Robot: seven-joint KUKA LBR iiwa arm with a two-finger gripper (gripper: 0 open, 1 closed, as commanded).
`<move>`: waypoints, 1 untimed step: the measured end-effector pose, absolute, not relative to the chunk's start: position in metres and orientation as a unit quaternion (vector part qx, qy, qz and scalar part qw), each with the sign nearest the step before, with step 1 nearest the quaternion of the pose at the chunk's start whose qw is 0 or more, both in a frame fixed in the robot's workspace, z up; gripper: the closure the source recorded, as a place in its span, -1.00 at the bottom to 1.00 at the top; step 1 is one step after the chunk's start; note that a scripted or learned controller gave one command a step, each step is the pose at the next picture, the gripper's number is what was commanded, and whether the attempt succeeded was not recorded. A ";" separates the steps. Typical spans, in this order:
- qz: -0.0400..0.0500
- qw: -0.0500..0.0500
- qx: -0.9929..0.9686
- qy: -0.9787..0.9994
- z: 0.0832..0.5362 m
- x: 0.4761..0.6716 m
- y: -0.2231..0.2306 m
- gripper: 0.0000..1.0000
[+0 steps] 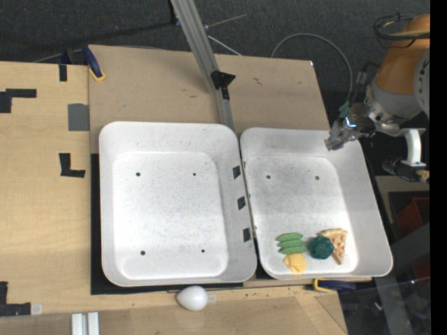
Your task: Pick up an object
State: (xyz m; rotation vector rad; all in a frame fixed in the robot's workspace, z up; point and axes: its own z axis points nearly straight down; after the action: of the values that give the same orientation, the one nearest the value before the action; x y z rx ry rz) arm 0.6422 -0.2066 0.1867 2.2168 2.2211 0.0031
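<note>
The right bin (300, 145) holds three small toys at its near right corner: a green ridged piece (290, 241) with a yellow piece (295, 262) just below it, a dark green round lump (321, 248), and a tan pizza-slice shape (338, 243). My gripper (337, 137) hangs over the far right corner of the right bin, well away from the toys, and I see nothing between its fingers. The arm with its orange band (401, 68) comes in from the right.
The left bin (167, 135) lies beside the right one. A white egg-shaped object (193, 297) rests on the bench in front of the bins. A grey metal pole (199, 40) slants down to the gap between the bins at the back.
</note>
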 end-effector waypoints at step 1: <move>0.001 0.001 0.706 0.708 0.215 0.643 -0.206 1.00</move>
State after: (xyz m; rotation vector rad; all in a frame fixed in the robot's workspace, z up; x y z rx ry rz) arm 0.6432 -0.2059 0.2152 2.2179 2.2218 0.0029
